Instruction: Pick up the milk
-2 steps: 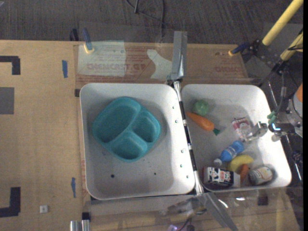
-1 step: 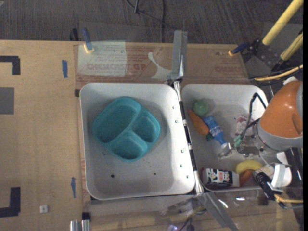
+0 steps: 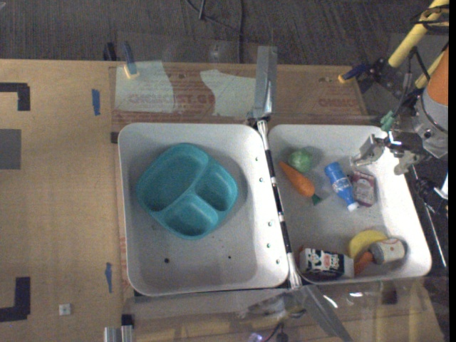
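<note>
Overhead, slanted view of my bench, with two shallow white bins side by side. Left bin (image 3: 135, 262): it holds a teal divided plate (image 3: 187, 189), three compartments, lying flat toward the bin's upper centre. Right bin (image 3: 320, 226): it holds all the small items. My gripper (image 3: 383, 152) enters from 3 o'clock and hangs over this bin's 1 o'clock corner; whether my fingers stand apart or together I cannot tell, since they are small and blurred against the white floor, and nothing shows between them.

The milk (image 3: 325, 261), a small carton with a black-and-white cow pattern, lies on its side against the bin's 6 o'clock wall, near the 7 o'clock corner and well apart from my gripper. Just beside it, toward 3 o'clock, sits a cluster: a yellow banana-like piece (image 3: 365, 241), a grey-and-white can-like item with a red mark (image 3: 390, 249), and an orange piece (image 3: 364, 261) partly hidden beneath them.

Toward 11 o'clock in the same bin, a green leafy item (image 3: 303, 159) rests touching the top of an orange carrot (image 3: 298, 179), which lies on a diagonal with its green stem end pointing to 5 o'clock. At centre, a blue bottle (image 3: 340, 185) lies tilted, and a dark red packet (image 3: 364, 189) lies just beside it at 3 o'clock, below my gripper.
</note>
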Robot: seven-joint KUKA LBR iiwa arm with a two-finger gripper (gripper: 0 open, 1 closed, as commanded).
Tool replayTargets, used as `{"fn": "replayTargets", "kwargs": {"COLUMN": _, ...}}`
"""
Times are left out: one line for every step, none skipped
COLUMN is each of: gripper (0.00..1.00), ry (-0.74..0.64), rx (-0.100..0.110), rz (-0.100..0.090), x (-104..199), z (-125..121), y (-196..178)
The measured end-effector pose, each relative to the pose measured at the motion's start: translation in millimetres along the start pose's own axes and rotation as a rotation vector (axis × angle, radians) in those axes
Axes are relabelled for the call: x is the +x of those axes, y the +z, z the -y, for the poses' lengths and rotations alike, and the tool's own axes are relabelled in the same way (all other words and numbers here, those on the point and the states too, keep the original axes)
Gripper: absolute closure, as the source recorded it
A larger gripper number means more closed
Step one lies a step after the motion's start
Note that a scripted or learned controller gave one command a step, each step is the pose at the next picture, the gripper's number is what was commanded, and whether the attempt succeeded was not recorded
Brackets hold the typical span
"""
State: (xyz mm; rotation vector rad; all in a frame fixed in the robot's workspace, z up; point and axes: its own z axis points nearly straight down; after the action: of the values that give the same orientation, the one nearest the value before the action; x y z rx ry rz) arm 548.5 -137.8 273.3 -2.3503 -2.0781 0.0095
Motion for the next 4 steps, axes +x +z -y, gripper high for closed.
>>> {"fn": "replayTargets", "kwargs": {"gripper": 0.0, "ry": 0.04, "rx": -0.013, "rz": -0.002, "x": -20.8, "z": 63.8, "y": 159.8}}
{"fn": "replayTargets", "kwargs": {"gripper": 0.0, "ry": 0.053, "rx": -0.008, "rz": 0.0, "x": -61.6, "z": 61.7, "y": -56.3}}
{"fn": "replayTargets", "kwargs": {"gripper": 0.0, "ry": -0.061, "rx": -0.007, "rz": -0.001, "x": -64.4, "z": 61.3, "y": 72.4}}
{"fn": "replayTargets", "kwargs": {"gripper": 0.0, "ry": -0.209, "rx": -0.016, "rz": 0.0, "x": -30.1, "z": 61.5, "y": 185.8}}
